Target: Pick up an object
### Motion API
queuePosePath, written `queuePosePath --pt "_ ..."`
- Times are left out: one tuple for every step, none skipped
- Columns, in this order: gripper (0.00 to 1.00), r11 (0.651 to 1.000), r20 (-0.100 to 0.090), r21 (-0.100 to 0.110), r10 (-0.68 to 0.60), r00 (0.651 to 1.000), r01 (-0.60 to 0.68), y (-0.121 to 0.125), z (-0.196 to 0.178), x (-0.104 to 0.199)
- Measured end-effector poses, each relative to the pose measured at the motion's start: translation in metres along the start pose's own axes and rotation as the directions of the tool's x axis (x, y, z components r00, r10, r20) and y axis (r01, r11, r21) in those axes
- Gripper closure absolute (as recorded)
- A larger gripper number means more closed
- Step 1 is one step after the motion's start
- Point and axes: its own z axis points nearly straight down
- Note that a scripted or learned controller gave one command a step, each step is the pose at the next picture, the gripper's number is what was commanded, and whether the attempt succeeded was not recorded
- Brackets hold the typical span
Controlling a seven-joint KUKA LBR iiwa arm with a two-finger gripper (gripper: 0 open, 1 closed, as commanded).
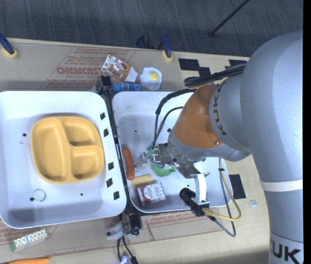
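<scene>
I see two bins side by side on the table (45, 59). In the left bin (4, 147) lies a divided tray (66, 147), with a small ring (38, 194) near its near-left corner. In the right bin (133, 106) a carrot (128, 163) lies along the left wall; a block (143, 180) and a packet (153, 193) sit nearer, just right of it. My end effector (158, 157) hangs over this bin, right of the carrot, beside a leafy piece (164, 169). Beyond the bins' far edge rest a carton (115, 66) and an egg (151, 77).

Right white bin (123, 111) holds an orange carrot-like stick (128, 164) lying lengthwise by its left wall, a tan block (142, 180), a red-labelled packet (152, 193) and a green item (162, 169) partly under the arm.
</scene>
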Motion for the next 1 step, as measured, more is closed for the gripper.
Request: queuePosePath --pt "0.00 0.965 0.006 -0.002 -0.263 0.965 0.263 -0.0309 -0.0001 -0.0016"
